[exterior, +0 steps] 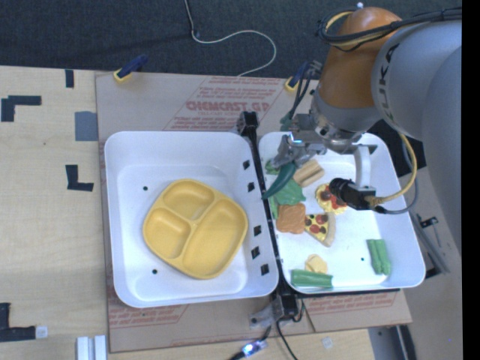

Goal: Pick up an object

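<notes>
My gripper (291, 154) hangs low over the upper left corner of the right bin (401, 201), close to the wall between the two bins. Right under it lies a dark green leafy toy (286, 188), with a tan bread piece (308, 174) beside it. Below them are a brown toast slice (291, 219), a pizza slice (321, 229) and a round red-and-yellow piece (328, 199). Near the front edge sit a small yellow wedge (316, 263), a green pod (311, 279) and a green bean (379, 256). Whether the gripper touches the leafy toy is hidden.
The left bin (124, 201) holds a yellow divided plate (196, 228). Black clips run down the wall between the bins (259, 201). The grey arm with its orange band (360, 47) covers the right bin's back right corner. A black cylinder (349, 193) and cables hang beside the wrist.
</notes>
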Robot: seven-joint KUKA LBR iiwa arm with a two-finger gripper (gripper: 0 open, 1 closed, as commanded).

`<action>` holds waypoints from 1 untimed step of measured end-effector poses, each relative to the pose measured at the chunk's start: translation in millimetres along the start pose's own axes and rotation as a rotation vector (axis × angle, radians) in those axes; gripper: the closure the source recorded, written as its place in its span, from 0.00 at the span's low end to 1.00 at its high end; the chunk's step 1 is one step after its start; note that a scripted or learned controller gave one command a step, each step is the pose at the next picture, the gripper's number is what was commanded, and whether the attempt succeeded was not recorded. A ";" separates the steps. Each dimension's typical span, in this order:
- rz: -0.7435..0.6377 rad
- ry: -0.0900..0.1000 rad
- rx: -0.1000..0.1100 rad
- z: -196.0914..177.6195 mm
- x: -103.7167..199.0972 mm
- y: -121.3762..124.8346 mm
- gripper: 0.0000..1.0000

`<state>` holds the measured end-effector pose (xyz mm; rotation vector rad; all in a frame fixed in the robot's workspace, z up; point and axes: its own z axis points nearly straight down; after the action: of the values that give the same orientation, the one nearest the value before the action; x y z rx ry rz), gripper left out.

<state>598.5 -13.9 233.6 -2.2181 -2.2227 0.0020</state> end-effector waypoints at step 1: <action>0.000 0.000 0.000 -0.2 1.8 2.4 1.00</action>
<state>600.9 -12.1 233.8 -2.2181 -2.2227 0.0017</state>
